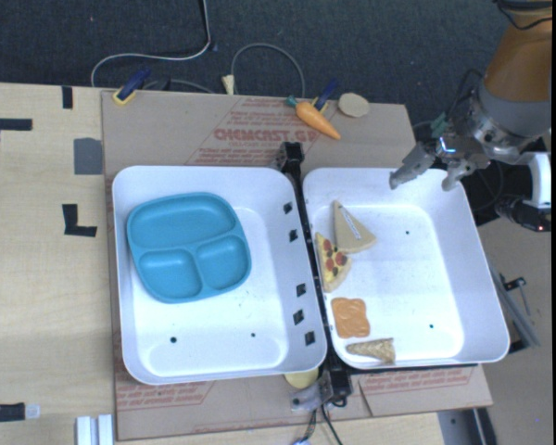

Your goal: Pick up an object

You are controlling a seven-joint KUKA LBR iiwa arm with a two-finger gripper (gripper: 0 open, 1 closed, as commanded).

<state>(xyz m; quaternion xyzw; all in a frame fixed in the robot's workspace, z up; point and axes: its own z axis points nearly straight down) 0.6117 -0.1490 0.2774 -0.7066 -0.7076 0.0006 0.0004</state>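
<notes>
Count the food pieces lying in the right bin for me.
4, all along the left side of the right bin: sandwich wedge at the top, pizza slice just below it, orange square piece lower down, tan wedge near the front edge. None looks hidden.

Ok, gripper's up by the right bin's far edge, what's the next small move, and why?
Probably shift the gripper left and toward the near side, to above the sandwich wedge. The gripper is open with nothing between its fingers, near the right bin's far rim, and all four food pieces lie along that bin's left side, the wedge nearest.
</notes>
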